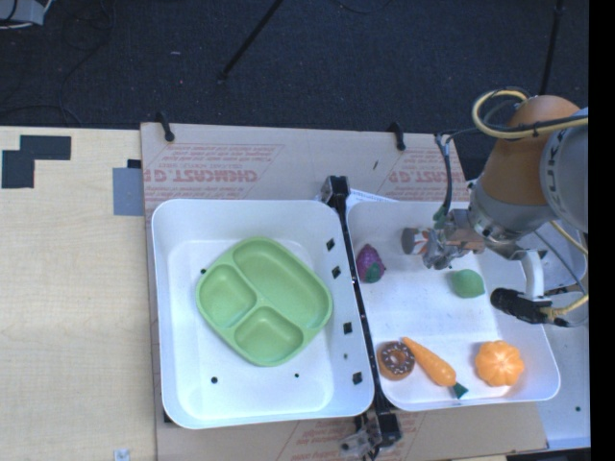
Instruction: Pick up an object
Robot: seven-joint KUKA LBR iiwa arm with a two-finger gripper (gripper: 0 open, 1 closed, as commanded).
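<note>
My gripper (430,247) hangs over the upper middle of the right bin (404,217), at the end of the grey arm with its orange band. A green rounded object (468,283) lies just right of and below it, apart from it. A purple toy (369,263) sits at the bin's left side. Along the front lie a chocolate doughnut (395,359), an orange carrot (431,361) and an orange pumpkin-like fruit (499,363). Nothing shows between the gripper's tips.
The left bin (183,373) holds a green sectioned plate (263,300). A black divider (348,286) runs between the bins. Cables and a black connector (524,305) hang over the right bin's right side. Cardboard lies beneath both bins.
</note>
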